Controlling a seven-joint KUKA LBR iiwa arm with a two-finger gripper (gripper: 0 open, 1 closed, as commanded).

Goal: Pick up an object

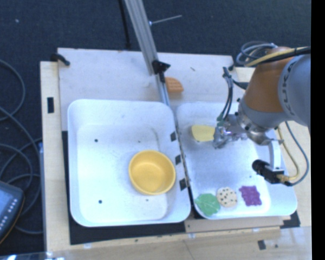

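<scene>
The arm's jaws (223,136) are sitting low in the right bin (276,202), right against a pale yellow block (202,132) by the bin's far left wall; how far apart they are standing I cannot tell. Along that bin's near edge a green piece (207,203), a spotted cookie (226,197) and a purple piece (251,195) are lying in a row. The left bin (97,123) is holding a yellow bowl (151,172), upright
</scene>
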